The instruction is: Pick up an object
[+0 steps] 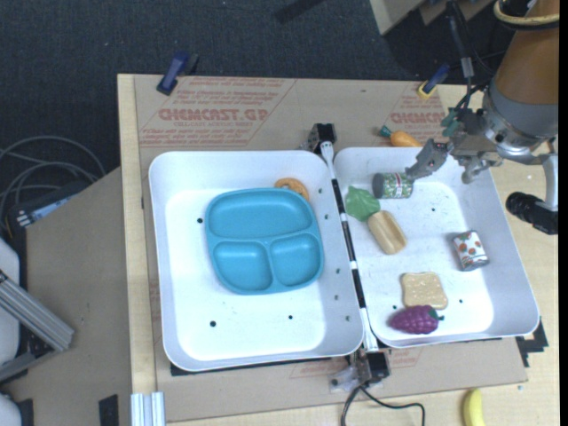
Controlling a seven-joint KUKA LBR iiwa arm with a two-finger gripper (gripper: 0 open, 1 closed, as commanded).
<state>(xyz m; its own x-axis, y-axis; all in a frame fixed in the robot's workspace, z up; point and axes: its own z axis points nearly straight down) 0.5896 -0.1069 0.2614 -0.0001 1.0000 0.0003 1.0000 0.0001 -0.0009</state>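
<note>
Dark carpet surrounds the desk point(133, 238), w/ two white bins side by side on cardboard. Left bin point(177, 327) holds a blue divided tray point(264, 240) & an orange ring-shaped item point(292, 185) at its back edge. Right bin point(506, 273): small can point(393, 185) on its side, green leaf point(360, 203), tan bread roll point(386, 232), printed can point(469, 249), toast slice point(422, 289), purple grapes point(414, 319). Hand point(424, 164) hangs at the bin's back, fingers slightly apart, tips just beside the small can's right end; nothing visibly clamped btwn them.
</note>
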